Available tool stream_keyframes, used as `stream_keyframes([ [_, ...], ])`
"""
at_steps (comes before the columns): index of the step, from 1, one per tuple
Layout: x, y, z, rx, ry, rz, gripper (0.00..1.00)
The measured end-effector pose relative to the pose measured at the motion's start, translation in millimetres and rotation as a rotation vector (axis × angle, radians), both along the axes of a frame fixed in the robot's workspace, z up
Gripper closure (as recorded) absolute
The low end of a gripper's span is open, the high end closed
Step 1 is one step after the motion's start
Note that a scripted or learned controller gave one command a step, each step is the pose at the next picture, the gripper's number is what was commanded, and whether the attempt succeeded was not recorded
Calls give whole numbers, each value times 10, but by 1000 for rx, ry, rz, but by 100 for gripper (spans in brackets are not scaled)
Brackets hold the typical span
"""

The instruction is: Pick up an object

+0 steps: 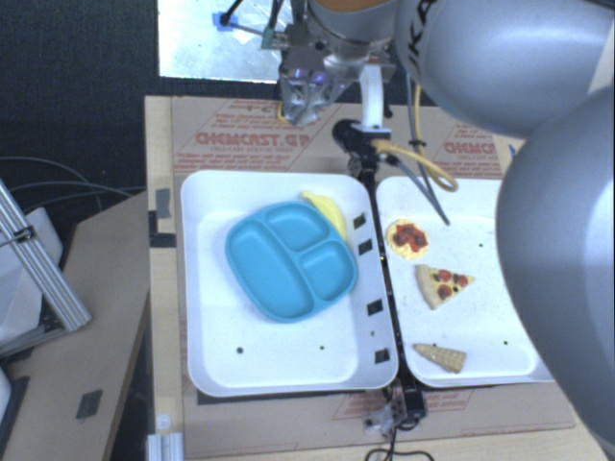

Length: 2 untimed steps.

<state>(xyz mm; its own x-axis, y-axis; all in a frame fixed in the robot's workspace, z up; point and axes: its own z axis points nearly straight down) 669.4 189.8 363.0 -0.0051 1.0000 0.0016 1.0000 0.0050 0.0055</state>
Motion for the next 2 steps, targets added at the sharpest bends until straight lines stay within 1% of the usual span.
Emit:
stream_keyframes([
  [1, -55, 464, 147, 1, 2, 1, 100],
  [2, -4, 113, -38, -2, 4, -6, 100],
])
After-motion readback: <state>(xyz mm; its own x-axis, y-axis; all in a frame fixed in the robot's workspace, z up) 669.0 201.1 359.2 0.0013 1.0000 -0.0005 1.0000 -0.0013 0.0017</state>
